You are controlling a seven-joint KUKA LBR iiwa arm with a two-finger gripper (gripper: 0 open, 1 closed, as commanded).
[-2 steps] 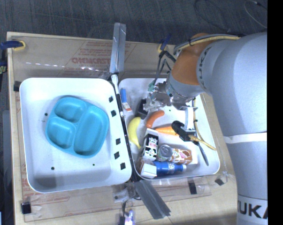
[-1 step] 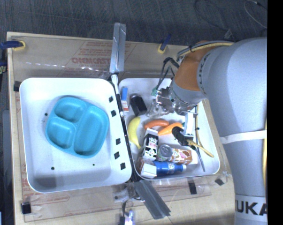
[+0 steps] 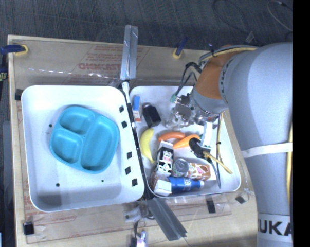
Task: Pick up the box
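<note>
Small black-and-white printed carton box upright in right white bin, just below-left of gripper; fingers' spread: cannot tell. One box, one yellow banana, two bins.

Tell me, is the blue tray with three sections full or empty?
Empty. The blue plastic tray lies flat in the left white bin, and all three of its sections show only bare blue inside.

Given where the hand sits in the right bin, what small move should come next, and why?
Probably shift toward the near-left of the right bin: the hand sits among clutter at the far side, while the cow-patterned box stands apart, beside the banana.
</note>
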